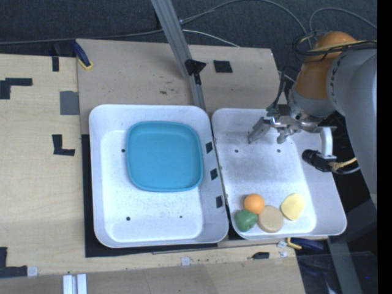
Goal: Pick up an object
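Observation:
Four small objects cluster at the near end of the right bin (277, 164): an orange ball (253, 203), a green piece (245, 220), a round beige piece (271, 220) and a yellow piece (293, 206). My gripper (268, 136) hangs over the far end of that bin, well away from the cluster. It is open, its two fingers spread apart with nothing between them. The grey arm with its orange band reaches in from the right.
The left bin (107, 164) holds a square blue plate (164, 155). A slanted metal pole (177, 38) rises behind the bins, ending near where they meet. Cables run along the right bin's right rim.

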Tool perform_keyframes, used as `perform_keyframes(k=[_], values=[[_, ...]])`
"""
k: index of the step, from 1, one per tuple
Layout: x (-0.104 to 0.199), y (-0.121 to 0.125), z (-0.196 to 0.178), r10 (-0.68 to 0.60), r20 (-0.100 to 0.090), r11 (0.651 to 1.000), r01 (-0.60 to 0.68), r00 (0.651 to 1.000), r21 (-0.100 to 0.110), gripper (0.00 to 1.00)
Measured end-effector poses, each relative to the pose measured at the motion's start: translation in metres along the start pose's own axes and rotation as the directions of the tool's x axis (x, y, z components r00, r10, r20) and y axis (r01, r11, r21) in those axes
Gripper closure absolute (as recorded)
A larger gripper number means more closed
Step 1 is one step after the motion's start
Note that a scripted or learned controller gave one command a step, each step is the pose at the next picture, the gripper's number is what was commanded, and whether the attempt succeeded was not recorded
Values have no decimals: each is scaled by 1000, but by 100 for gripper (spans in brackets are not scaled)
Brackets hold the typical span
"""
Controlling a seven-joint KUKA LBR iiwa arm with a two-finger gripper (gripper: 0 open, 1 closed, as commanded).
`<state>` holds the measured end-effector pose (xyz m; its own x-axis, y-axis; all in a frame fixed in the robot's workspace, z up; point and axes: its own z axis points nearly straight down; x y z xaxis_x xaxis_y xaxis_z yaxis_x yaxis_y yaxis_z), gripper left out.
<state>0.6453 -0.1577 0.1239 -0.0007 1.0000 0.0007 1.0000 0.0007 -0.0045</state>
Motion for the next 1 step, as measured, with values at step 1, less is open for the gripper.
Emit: perform_keyframes(k=[1], values=[[0, 0, 37, 0, 1, 1000, 0, 1000, -2, 0]])
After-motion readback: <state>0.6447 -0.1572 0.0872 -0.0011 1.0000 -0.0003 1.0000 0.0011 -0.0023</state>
